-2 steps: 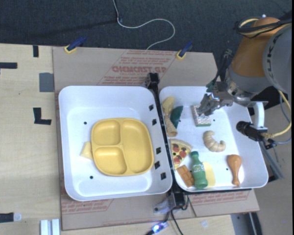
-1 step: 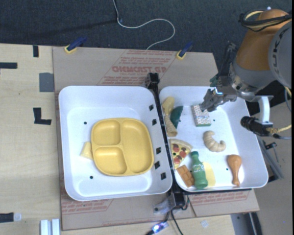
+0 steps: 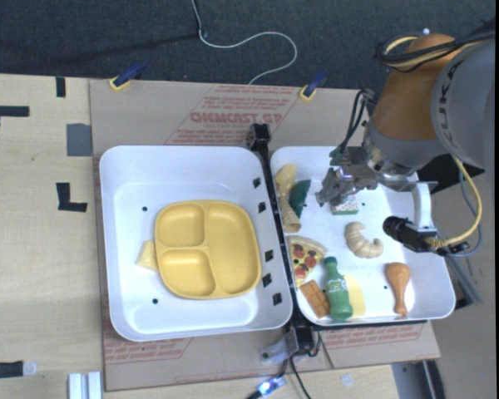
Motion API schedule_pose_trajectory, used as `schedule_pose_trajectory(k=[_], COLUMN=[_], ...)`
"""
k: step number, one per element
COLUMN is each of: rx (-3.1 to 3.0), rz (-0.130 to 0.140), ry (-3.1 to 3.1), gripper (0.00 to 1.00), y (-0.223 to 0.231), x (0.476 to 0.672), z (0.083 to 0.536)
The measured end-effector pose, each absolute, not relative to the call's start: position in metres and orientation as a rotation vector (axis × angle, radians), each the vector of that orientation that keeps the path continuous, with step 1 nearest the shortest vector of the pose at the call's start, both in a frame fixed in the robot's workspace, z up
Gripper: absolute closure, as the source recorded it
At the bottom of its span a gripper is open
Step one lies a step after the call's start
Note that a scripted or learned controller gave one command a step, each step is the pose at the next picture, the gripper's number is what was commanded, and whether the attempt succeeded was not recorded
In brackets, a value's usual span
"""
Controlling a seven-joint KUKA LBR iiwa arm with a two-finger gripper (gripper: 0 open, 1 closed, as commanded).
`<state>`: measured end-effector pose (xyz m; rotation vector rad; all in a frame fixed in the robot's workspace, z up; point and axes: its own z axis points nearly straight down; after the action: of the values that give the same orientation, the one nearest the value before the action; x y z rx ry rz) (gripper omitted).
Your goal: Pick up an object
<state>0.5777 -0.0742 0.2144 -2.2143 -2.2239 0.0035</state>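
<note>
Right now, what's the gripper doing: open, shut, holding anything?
Gripper: low over the right bin, just above a small pale item; open or shut cannot be told, and nothing is seen held.

The arm [image 3: 432, 90] is cut off by the right edge. The gripper [image 3: 339, 188] hides part of a small pale item [image 3: 346, 207], too small to identify. The yellow divided plate [image 3: 208, 249] covers most of a pale yellow piece [image 3: 145, 256].
</note>
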Motion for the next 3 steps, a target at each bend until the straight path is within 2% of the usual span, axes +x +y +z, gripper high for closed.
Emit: schedule_pose_trajectory(k=[1,2,3], rx=[-2.212,-2.212,-2.212], rz=[0.002,0.005,0.004], ry=[-2.225,-2.223,-2.225], gripper=[1.0,1.0,1.0], y=[-0.023,0.025,0.067], x=[0.55,0.519,0.503], z=[0.226,0.217,0.215])
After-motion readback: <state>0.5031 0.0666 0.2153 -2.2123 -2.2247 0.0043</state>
